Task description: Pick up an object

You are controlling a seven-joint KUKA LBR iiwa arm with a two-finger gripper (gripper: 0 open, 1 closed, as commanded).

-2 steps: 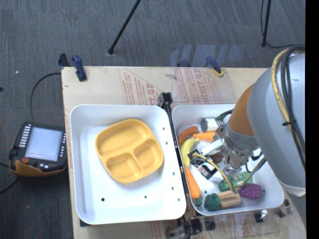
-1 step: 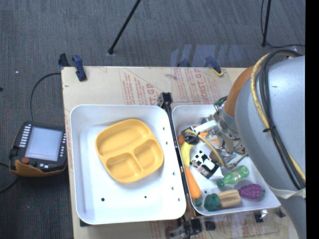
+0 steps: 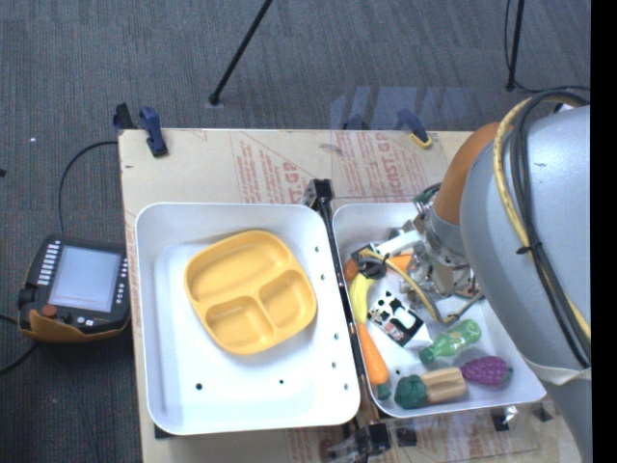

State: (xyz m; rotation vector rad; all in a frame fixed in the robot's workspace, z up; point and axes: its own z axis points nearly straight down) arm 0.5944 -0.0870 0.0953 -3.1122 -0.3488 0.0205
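Arm (image 3: 525, 230) reaching down from the surface's right edge into the right bin (image 3: 525, 384); claw (image 3: 439, 280) grip unreadable.

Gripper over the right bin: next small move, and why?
Probably a short straight descent. The gripper sits low in the right bin among the toys, beside the cow-print block, with nothing visibly between its fingers. Whether it is open is unclear, so check first.

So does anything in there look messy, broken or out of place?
Nothing looks broken or spilled. The yellow plastic divided plate sits askew in the left white bin. The toy food, such as the orange carrot and purple grapes, is jumbled together in the right white bin.
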